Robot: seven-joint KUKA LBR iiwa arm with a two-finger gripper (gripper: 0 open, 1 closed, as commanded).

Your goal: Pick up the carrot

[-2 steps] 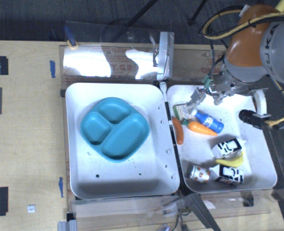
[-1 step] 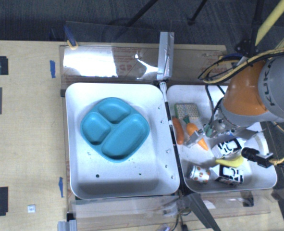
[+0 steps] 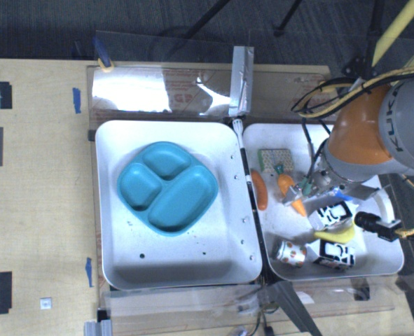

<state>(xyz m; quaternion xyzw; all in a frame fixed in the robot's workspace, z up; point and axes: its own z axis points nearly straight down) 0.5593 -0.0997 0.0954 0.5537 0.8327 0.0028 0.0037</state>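
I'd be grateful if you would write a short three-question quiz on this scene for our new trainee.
1. True or false: the blue divided plate lies in the right bin.
2. Which bin holds the carrot?
3. The carrot lies: A) against the right bin's left wall, B) on the plate, C) outside both bins.

Key:
1. False; it lies in the left bin.
2. The right bin, where the arm reaches in.
3. A.
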